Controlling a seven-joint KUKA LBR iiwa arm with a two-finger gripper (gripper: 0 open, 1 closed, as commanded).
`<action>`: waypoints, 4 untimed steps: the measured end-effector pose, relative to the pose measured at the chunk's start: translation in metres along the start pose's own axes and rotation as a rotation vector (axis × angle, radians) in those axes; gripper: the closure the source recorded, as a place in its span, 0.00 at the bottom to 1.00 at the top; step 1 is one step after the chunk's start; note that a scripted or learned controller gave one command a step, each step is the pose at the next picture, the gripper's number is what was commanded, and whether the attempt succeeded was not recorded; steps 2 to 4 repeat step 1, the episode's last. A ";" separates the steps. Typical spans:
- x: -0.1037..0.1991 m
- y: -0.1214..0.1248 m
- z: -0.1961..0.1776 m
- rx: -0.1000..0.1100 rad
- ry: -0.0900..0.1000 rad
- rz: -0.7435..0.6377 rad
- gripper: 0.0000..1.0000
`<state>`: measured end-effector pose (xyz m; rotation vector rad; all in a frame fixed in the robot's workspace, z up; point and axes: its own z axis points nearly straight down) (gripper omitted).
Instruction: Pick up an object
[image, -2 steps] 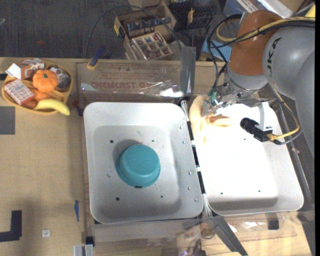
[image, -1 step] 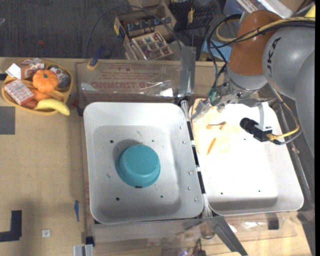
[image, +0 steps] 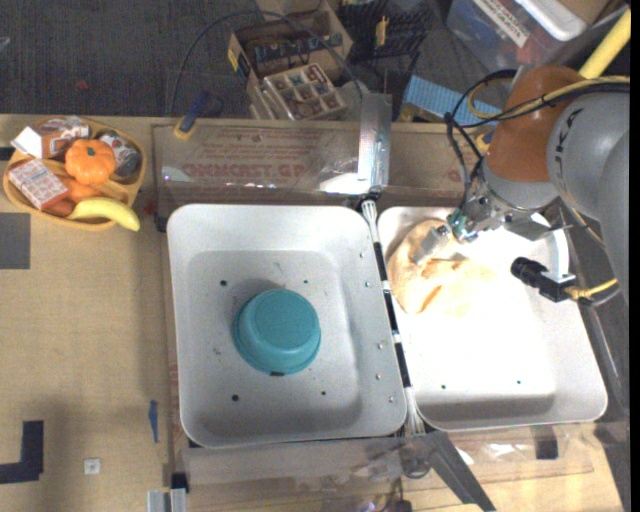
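Reaching in from the right, the grey arm (image: 585, 130) with its orange band hangs its gripper (image: 452, 232) over the far left corner of the right bin (image: 520, 385), just above a pale, washed-out object with an orange streak (image: 428, 275) lying there; whether the claw is released or clenched cannot be told through the glare. A teal bowl (image: 278, 331) sits upside down mid left bin (image: 200, 250). A toy-food basket (image: 70, 175) rests far left.
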<state>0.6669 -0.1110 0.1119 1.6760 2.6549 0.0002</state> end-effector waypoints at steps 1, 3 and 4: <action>0.002 0.002 0.019 0.001 -0.001 0.005 0.00; 0.002 0.002 0.019 0.001 -0.001 0.005 0.00; 0.002 0.002 0.019 0.001 -0.001 0.005 0.00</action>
